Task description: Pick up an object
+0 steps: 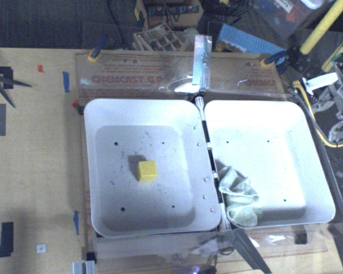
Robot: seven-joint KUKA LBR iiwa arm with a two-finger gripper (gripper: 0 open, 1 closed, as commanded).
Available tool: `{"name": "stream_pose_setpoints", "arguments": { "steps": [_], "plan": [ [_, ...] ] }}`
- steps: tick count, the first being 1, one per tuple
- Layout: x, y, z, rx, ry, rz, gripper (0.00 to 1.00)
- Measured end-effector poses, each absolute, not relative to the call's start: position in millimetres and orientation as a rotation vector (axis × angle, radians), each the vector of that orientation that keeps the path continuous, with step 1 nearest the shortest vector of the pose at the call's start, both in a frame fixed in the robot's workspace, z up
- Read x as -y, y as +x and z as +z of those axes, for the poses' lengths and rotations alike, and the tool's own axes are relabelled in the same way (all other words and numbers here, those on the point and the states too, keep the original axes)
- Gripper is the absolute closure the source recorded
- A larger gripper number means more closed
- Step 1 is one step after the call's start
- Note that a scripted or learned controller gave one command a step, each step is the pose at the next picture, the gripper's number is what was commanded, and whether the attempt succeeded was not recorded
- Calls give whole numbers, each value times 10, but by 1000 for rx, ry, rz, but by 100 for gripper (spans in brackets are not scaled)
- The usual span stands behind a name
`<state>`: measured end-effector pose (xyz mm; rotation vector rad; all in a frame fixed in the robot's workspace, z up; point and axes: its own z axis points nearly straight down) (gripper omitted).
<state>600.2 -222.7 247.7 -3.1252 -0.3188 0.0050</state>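
2 shallow white bins sit side by side on the tabletop (34, 170); the left bin (103, 124) holds 1 small yellow block (147, 171), lying near the middle of its floor, apart from every wall; the right bin (274, 124) holds 1 crumpled pale cloth (237, 194), bunched in the near-left corner, touching the divider between the bins; whether the gripper is released or clenched cannot be told from this view; a clear plastic sheet (160, 76) lies behind the bins.
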Motion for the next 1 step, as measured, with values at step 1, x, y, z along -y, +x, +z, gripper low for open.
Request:
{"name": "stream_pose_setpoints", "arguments": {
  "steps": [1],
  "plan": [
    [2225,5646,1272,699,-3057,9,0]
  ]
}}
